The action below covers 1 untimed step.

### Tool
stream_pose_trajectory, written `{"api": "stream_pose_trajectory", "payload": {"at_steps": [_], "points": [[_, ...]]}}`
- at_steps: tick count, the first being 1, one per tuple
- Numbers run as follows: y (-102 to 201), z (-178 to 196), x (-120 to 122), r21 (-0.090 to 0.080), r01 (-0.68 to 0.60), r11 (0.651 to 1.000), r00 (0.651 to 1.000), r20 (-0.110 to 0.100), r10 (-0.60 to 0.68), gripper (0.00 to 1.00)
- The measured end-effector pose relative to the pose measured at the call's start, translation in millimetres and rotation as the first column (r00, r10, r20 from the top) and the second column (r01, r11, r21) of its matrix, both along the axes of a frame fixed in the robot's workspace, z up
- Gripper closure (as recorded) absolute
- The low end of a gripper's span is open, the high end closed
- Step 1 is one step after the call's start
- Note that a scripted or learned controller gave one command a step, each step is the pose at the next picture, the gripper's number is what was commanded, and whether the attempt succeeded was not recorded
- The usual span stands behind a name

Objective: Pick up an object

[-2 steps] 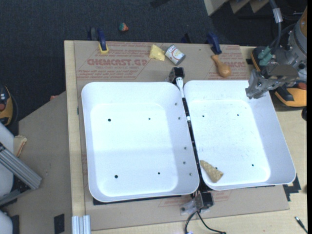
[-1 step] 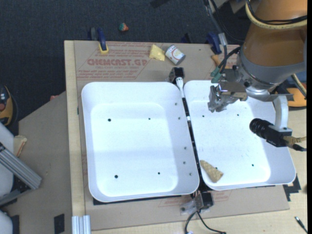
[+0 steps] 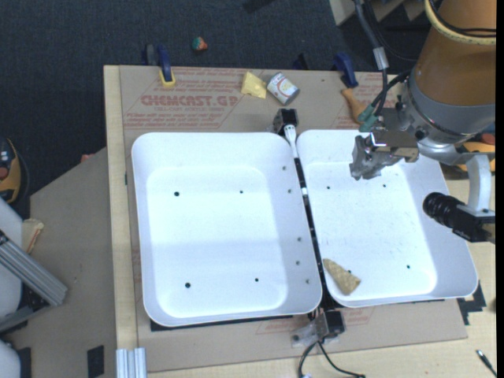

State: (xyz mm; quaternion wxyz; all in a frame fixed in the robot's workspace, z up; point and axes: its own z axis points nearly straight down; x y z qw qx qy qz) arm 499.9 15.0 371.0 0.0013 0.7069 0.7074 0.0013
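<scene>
Dark carpet surrounds a cardboard-topped counter [image 3: 236,97] carrying two shallow white bins side by side. Left bin [image 3: 157,152] sits beside right bin [image 3: 441,286], rims touching along a black centre strip. Tan, wedge-shaped object [image 3: 342,275] lies in right bin's near-left corner, close to the dividing rim. Grey arm with orange band [image 3: 461,30] reaches in from the right; hand [image 3: 367,166] hangs over right bin's far-left part, well apart from the object. Cannot tell whether hand is wide or narrow; nothing seen in it. On the counter behind the bins: yellow scrap [image 3: 253,86], small white box [image 3: 282,88], two blue clamps [image 3: 164,60].
</scene>
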Motion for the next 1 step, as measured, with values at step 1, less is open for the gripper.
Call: {"api": "stream_pose_trajectory", "payload": {"at_steps": [1], "points": [[12.3, 122.3, 4.2, 0.001, -0.002, 1.000, 1.000, 0.013, 0.002, 1.00]]}}
